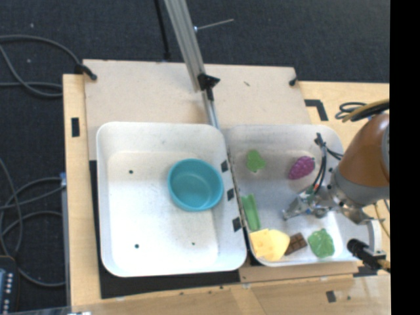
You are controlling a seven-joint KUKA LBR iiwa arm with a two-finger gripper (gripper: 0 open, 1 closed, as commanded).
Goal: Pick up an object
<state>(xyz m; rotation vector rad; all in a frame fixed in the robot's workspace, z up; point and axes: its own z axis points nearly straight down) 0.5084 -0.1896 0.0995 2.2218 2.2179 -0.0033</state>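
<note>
Nearest me, yellow piece (270,243) and brown block (297,243) lie just below-left of my claw (303,207). I cannot tell its opening; I centre over one item before descending.

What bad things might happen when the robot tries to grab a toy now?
1. The gripper sits low over bare floor in the right white bin, between toys, so it may close on nothing.
2. The yellow wedge-shaped toy, small brown block and green lumpy toy crowd the near edge; grabbing one could knock another.
3. The purple grape bunch lies close to the arm's cables, which might nudge it.
</note>
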